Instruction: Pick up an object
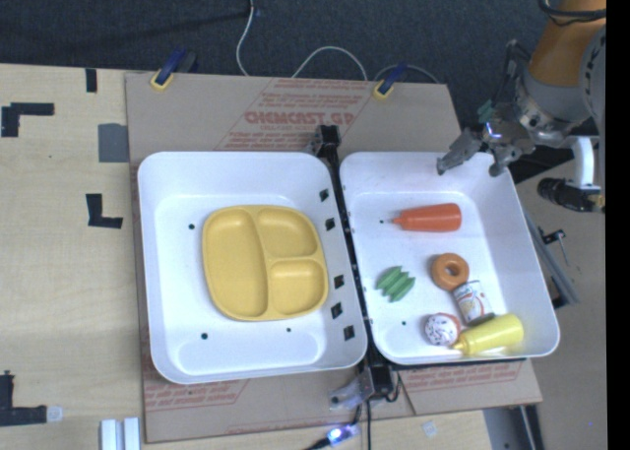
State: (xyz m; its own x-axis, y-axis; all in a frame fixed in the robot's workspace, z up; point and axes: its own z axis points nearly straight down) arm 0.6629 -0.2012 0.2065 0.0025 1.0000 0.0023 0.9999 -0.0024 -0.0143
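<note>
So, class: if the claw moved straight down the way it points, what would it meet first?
Probably the right bin's far rim or bare floor; the claw hangs above that corner. Depth is unclear.

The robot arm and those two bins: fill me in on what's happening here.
The arm's gripper hovers open over the back rim of the right bin, holding nothing. In that bin lie an orange carrot, a green pea pod, a donut, a small can, a round ball and a yellow bottle. The left bin holds a yellow divided plate. Nothing is picked yet.
</note>
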